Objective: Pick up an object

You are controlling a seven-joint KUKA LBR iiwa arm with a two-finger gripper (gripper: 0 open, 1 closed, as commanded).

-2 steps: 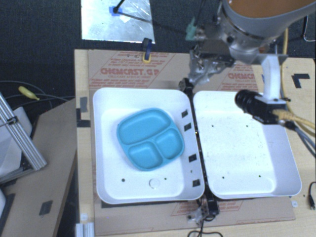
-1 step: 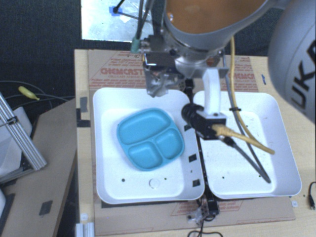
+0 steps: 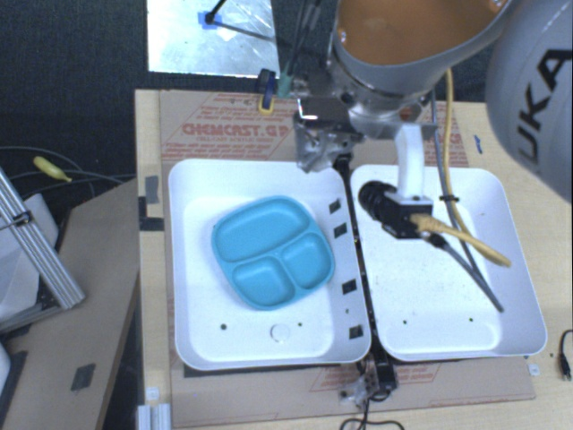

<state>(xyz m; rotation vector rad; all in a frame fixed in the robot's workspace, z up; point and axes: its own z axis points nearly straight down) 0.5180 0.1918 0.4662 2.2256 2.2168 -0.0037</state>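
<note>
The pincer (image 3: 324, 155), its width impossible to tell, is hovering where the left bin (image 3: 197, 330) and right bin (image 3: 448, 316) meet at the far side, while the blue divided plate (image 3: 271, 251) is lying inside the left one.

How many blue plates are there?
1. The blue plate lies in the left bin, about in its middle, apart from the gripper at that bin's far right corner. The arm may hide something small there.

1. The divided tray (image 3: 271, 251) was plain light blue.
2. The bins (image 3: 192, 231) were white.
3. The cardboard sheet (image 3: 224, 115) was tan with red lettering.
4. The arm (image 3: 537, 34) was grey, banded orange.
</note>
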